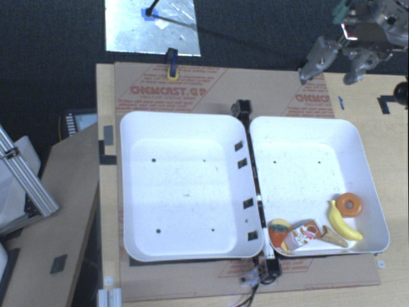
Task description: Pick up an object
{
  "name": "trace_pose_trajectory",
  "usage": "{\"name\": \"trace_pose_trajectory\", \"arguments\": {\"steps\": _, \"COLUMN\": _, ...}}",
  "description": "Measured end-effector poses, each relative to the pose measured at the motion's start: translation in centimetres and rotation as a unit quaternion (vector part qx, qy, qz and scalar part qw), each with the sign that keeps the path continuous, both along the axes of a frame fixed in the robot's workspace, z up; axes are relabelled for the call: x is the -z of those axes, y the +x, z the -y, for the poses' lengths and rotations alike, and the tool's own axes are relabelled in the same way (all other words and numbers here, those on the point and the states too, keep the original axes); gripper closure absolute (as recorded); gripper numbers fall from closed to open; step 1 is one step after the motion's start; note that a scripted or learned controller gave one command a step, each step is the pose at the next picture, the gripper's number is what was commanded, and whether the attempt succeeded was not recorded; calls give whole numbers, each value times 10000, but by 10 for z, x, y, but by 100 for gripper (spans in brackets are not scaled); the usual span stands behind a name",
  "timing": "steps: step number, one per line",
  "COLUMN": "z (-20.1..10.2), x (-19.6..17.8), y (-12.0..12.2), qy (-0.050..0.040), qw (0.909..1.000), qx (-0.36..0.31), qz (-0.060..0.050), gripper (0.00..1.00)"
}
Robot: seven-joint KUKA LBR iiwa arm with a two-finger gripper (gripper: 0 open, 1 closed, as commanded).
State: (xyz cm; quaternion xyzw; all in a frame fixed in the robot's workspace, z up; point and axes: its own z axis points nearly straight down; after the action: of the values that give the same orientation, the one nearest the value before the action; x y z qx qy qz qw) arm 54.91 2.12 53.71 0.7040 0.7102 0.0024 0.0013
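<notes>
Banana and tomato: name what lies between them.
In the camera view, a small red-and-white packet and a brown wedge-shaped piece lie between the banana and the tomato.

Cardboard sheet (192, 85) under both bins; foil square (152, 16) on dark floor beyond; aluminium rail (25, 178) at left.

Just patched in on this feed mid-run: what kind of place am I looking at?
Most likely a robotics lab's grasping test bench, not a home or shop. Two white bins sit on a cardboard-covered bench, toy food such as a banana lies in the right bin, and the gripper hangs above.
</notes>
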Motion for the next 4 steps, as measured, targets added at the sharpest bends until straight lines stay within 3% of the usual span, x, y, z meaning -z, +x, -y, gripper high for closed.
{"name": "trace_pose_trajectory", "arguments": {"steps": 2, "z": -153, "x": 2, "y": -52, "qy": 10, "qw": 10000, "qx": -25, "qz": -16, "gripper": 0}}
{"name": "trace_pose_trajectory", "arguments": {"steps": 3, "z": -217, "x": 2, "y": -64, "qy": 9, "qw": 10000, "qx": -11, "qz": -20, "gripper": 0}}
{"name": "trace_pose_trajectory", "arguments": {"steps": 4, "z": -213, "x": 5, "y": -58, "qy": -6, "qw": 10000, "qx": 37, "qz": -19, "gripper": 0}}
